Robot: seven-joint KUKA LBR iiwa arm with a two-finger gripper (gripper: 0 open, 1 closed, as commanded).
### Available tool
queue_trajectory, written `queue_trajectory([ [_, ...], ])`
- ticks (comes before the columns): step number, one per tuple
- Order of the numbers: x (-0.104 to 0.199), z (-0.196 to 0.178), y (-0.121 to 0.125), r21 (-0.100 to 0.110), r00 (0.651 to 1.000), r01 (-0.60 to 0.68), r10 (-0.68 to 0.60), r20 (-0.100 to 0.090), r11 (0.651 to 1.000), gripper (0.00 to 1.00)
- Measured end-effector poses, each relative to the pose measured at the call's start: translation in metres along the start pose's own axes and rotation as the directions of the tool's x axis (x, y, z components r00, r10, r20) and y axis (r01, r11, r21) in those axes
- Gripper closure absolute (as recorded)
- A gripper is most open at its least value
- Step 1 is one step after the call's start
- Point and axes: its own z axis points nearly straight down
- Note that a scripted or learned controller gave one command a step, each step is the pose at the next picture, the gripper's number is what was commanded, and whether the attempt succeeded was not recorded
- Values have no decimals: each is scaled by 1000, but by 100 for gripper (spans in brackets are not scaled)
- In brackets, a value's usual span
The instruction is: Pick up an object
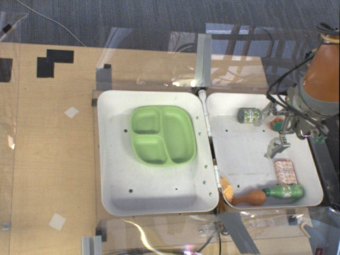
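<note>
No writing can be read on anything; labels are too small and blurred. Taking the divider point(208, 137) between the two bins as the landmark, the left bin point(114, 195) lies to its left and holds one green tray point(162, 135) with three compartments, sitting near the bin's middle, well apart from the divider.

Right of the divider, the right bin point(239, 153) holds five loose things. One orange-brown piece point(249, 197) lies at the near edge, close to the divider's near end, with a small yellow bit beside it that I cannot identify. One green bottle point(284, 192) lies on its side, just right of that piece. One can point(248, 115) lies on its side near the far wall. One small packet point(285, 171) with a pinkish label rests just above the bottle. One small orange thing point(277, 124) sits right of the can, partly hidden by the arm.

The gripper point(277, 147) hangs over the right bin, above the packet, nothing between its fingers; whether they are spread I cannot tell.

The bench point(48, 158) is pale wood with black marks at its far left; grey carpet lies beyond.
</note>
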Motion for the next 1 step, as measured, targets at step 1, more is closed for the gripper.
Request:
queue_trajectory([
  [1,28,158,-34,2,973,-229,229,-8,973,0],
])
